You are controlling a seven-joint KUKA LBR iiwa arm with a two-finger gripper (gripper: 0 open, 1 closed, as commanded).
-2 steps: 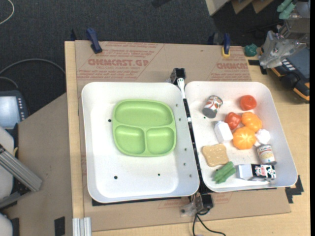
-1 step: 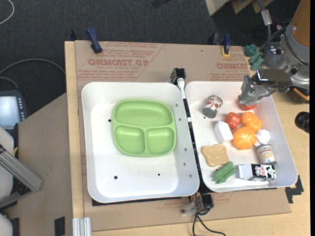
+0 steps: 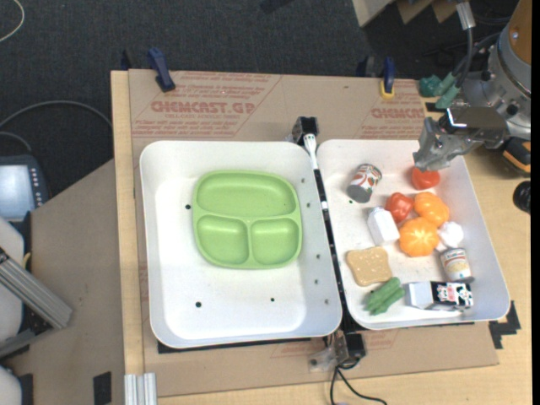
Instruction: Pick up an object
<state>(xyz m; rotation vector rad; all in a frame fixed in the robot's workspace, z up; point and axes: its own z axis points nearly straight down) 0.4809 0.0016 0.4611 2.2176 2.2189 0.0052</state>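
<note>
Pincer (image 3: 432, 160) over red tomato (image 3: 424, 177), seemingly touching; grip state can't be told

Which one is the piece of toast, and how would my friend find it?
Look in the right-hand white bin, the one crowded with toy food, not the one with the green plate. Go to its near left part: the toast lies flat there, just above the green beans. It is the only tan, square-ish slice among round and colourful things.
</note>
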